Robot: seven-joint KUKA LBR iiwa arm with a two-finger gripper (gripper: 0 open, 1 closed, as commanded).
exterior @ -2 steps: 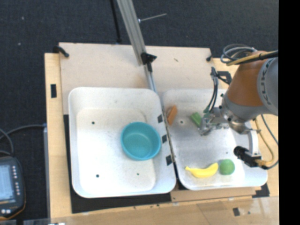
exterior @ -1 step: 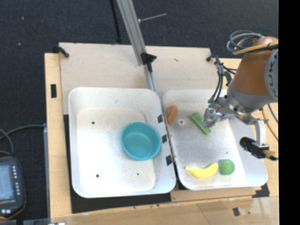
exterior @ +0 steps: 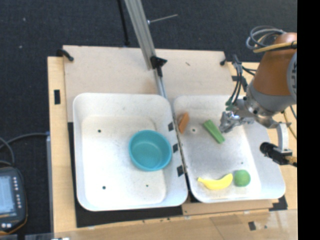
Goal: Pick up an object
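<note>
Green block [exterior: 213, 132] in the right bin [exterior: 260, 186], just left of the tool [exterior: 227, 121].
Its long axis slants from upper left down to lower right, its right end nearest the tool; I cannot tell how the tool stands.

Single fixed camera above bench [exterior: 125, 64], angled down (both bins framed).

The grey arm with its orange band reaches in from the right; its 2-finger gripper [exterior: 227, 121] hangs just beside a flat green block [exterior: 213, 132] in the right white bin [exterior: 260, 181]; a yellow banana [exterior: 216, 182], a green ball [exterior: 242, 178] and an orange carrot-like piece [exterior: 183, 122] lie there too; a round blue bowl [exterior: 150, 150] sits in the left white bin [exterior: 100, 194].
</note>
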